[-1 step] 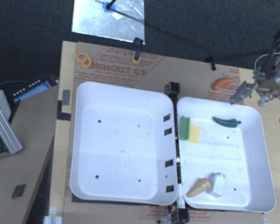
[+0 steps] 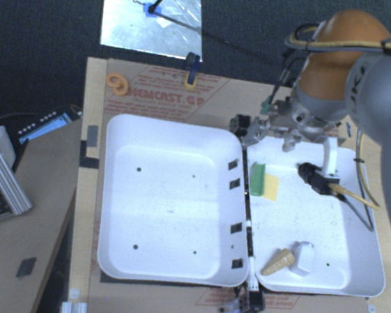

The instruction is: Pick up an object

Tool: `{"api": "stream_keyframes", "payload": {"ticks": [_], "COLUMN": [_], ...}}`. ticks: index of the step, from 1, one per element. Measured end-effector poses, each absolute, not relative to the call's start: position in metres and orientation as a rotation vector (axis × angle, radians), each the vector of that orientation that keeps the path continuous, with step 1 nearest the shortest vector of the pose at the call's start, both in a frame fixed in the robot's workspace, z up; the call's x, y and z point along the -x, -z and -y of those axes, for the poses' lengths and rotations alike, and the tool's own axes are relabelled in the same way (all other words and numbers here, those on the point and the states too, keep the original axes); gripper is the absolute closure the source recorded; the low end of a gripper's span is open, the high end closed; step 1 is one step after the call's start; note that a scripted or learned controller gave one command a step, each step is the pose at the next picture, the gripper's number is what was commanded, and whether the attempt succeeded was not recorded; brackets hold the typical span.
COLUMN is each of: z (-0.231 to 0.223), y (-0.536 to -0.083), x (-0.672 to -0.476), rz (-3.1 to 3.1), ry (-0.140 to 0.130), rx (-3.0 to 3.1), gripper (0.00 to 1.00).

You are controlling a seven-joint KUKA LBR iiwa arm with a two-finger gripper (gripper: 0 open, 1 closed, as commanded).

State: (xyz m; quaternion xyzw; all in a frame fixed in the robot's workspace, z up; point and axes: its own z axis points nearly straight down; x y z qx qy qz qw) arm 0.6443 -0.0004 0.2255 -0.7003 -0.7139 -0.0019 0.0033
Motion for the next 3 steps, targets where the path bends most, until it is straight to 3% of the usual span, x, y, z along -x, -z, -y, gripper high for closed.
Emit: {"api": "stream_keyframes", "payload": {"ticks": [1, 2, 3], "z": [0.012, -0.079, -0.157], "y": [-0.239, -0.293, -0.406], "x": [-0.646, -0.649, -0.669], "rz": [2.229, 2.238, 2.241], "ry": [0.006, 0.013, 0.025], "rx": [2.217, 2.209, 2.211], "gripper": [1.00, 1.00, 1.00]}}
